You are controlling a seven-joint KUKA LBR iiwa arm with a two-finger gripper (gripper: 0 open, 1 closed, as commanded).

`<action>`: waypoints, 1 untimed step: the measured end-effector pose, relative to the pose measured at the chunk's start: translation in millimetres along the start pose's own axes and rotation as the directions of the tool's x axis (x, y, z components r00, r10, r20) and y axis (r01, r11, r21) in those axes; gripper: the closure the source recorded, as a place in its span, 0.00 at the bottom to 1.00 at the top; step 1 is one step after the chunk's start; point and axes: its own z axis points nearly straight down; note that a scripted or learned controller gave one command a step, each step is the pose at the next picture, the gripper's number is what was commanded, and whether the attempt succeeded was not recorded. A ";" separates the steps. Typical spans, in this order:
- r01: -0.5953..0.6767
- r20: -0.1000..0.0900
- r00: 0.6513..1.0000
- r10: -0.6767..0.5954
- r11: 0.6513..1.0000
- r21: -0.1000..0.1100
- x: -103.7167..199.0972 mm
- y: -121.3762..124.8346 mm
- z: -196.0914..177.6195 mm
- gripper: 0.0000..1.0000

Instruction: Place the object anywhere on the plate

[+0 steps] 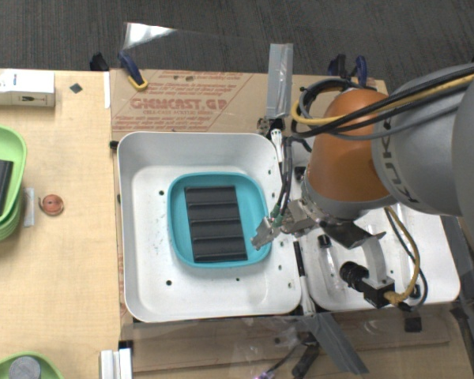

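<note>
The black ridged block [214, 223] just left of the claw [262, 235] sits on the plate [178, 219], looks stiff and light (grab its long sides); claw's grip can't be told.

You look down from above the bench [63, 290] at a slant, far enough back to take in both white bins [134, 235] side by side. The arm [395, 156] enters from your right, large and close to the lens. The teal plate [178, 212] lies just left of the jaws, mid-frame.
</note>
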 end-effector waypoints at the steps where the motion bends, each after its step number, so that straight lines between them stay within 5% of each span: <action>1: -0.003 0.001 1.000 0.003 1.000 0.001 -1.8 0.3 -8.2 1.00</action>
